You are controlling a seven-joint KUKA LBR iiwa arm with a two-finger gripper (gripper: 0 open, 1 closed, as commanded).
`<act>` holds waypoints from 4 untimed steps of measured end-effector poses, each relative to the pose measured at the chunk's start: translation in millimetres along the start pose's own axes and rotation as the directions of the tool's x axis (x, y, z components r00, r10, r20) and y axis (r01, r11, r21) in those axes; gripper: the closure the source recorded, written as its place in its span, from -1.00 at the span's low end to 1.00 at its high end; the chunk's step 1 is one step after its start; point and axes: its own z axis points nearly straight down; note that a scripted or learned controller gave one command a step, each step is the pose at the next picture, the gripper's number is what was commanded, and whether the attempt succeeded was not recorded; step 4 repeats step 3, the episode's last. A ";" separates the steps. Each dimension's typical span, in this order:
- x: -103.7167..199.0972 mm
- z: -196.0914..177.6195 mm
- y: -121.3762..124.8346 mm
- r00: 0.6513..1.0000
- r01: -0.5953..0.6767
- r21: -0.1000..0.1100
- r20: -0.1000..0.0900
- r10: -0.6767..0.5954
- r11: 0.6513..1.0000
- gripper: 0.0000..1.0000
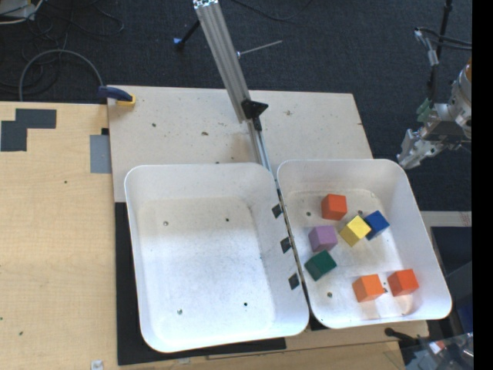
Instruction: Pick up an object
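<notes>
We find no brand, label or readable writing anywhere; the only marking is a checkered tag [206, 1] on top of the slanted metal post [229, 64] behind the bins.

The gripper [416, 149] sits at the right edge, above and outside the right bin [431, 241], well apart from the blocks. It is small and partly cut off, so we cannot tell how it is set. Most of the arm is out of frame.

We count seven blocks, all in the right bin: one red-orange block [333, 206] near the back, a purple block [323, 237], a yellow block [355, 230] touching a blue block [376, 223], a green block [320, 265] near the divider, and an orange block [368, 287] beside a red block [403, 281] toward the front. A pale shape [404, 304] lies at the front edge below the red block; we cannot make out what it is.

There are two bins. The left bin [142, 206] shows only dark specks. A blue clamp [115, 95] lies on the bench's back left corner.
</notes>
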 end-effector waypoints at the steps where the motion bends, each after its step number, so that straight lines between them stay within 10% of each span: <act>1: 27.7 52.7 25.1 1.000 -0.004 0.005 -0.003 0.004 1.000 1.00; 2: 14.9 -6.0 8.9 1.000 -0.006 -0.006 0.001 0.006 1.000 1.00; 3: 99.8 -73.6 44.8 1.000 0.002 -0.009 -0.003 -0.002 1.000 1.00; 4: 99.8 -73.6 44.8 1.000 0.002 -0.009 -0.003 -0.002 1.000 1.00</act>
